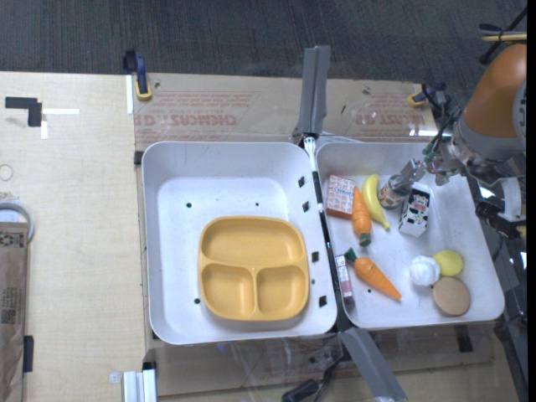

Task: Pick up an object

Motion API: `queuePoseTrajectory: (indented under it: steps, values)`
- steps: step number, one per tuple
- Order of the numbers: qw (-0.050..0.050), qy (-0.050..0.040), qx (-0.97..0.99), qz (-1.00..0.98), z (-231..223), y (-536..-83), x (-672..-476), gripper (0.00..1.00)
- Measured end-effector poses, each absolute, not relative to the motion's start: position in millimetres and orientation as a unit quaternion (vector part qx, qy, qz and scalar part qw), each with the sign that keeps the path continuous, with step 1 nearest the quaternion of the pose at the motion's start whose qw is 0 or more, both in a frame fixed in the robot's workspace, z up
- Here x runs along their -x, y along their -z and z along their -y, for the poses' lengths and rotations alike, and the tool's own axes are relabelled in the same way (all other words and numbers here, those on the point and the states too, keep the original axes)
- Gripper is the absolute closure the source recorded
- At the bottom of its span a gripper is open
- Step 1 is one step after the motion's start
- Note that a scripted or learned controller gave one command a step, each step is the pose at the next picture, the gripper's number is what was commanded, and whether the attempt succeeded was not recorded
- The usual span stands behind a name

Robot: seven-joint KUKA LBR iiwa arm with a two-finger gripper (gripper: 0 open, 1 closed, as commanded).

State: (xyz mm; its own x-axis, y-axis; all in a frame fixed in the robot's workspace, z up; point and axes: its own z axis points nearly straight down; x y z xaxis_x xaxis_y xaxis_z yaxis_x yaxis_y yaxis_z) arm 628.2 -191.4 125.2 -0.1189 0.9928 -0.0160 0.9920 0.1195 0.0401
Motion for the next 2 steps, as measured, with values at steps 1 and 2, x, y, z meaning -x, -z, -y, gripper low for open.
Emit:
queuePoseTrajectory:
  steps: [1,2]
  values:
    - [0.026,-0.0121,-0.626,-0.78,207,-125,-646.8,0.0]
    - [0.0,0.0007,-0.585,-0.811,222,-142,-660.0,0.0]
